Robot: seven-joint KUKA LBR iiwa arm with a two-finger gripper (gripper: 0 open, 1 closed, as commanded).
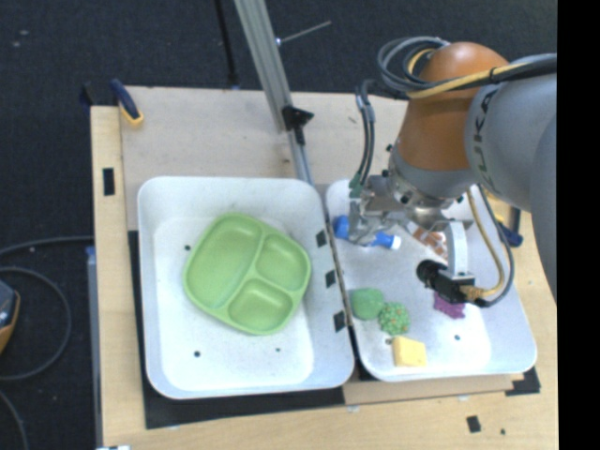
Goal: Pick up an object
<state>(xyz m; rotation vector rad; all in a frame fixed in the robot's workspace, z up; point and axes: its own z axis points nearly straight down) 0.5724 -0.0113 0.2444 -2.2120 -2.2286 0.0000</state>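
Overhead slanted view of the bench [206,129] with two white bins side by side. The arm [520,129] enters from the right, and its pincer [367,216] hangs low over the far left corner of the right bin [506,345], close to the wall shared with the left bin [169,345]. Whether the pincer is released or clenched cannot be told from this angle, and nothing can be confirmed in its grasp.

Loose things in the right bin, placed relative to the pincer:
- blue-and-white item [372,238]: directly under and just nearer the camera than the pincer, lying across the bin floor; contact with the pincer cannot be told.
- orange item [434,243]: to the pincer's right, partly hidden by the wrist.
- green lump [367,301]: nearer the camera than the pincer, beside the shared wall.
- green ball [395,318]: just right of the lump, close to touching it, surface speckled.
- yellow block [409,352]: nearest the camera, just beyond the ball, well apart from the pincer.
- purple item [449,307]: to the right of and nearer the camera than the pincer, partly hidden.

To the pincer's left, across the shared wall, a green divided plate [248,272] lies flat in the left bin. A metal post [258,36] rises at a slant behind the pincer, on the far side of the bins.
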